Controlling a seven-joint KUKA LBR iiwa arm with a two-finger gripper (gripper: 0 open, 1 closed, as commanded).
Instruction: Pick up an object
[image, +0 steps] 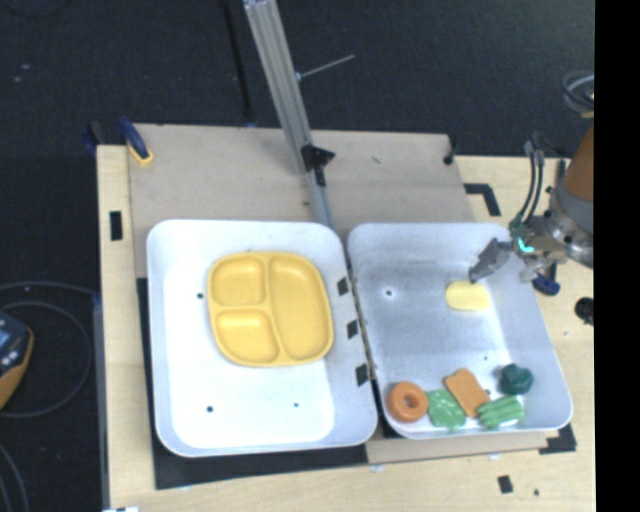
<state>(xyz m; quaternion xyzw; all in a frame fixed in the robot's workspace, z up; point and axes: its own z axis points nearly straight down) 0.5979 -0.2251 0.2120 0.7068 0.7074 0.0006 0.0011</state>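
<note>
Tool (497, 258) sits over the upper right part of the right bin (420, 245), arm coming in from the right edge of the view. Can't tell how the tool is set; one grey prong shows, slanting down-left, the rest is lost against the wrist hardware.

Nearest candidate: pale yellow piece (467, 296), lying on the bin floor just below and slightly left of the tool tip in the picture. Close, but apart as far as I can judge. Its long axis runs roughly left-right across the view. Nothing crowds it, so a straight drop looks workable (my read: small shift toward the near-left, then down, closing across the short side).

Other options are well apart, bunched along the bin's near rim: orange ring (407, 400), light green piece (444, 410), orange block (465, 390), second green piece (500, 410), dark green piece (516, 379). Those touch or nearly touch each other, so a messier grab.

Left bin (180, 400) holds a yellow divided tray (270, 307), far from the tool. Both bins rest on the desk (220, 170).

Nothing lifted yet.
</note>
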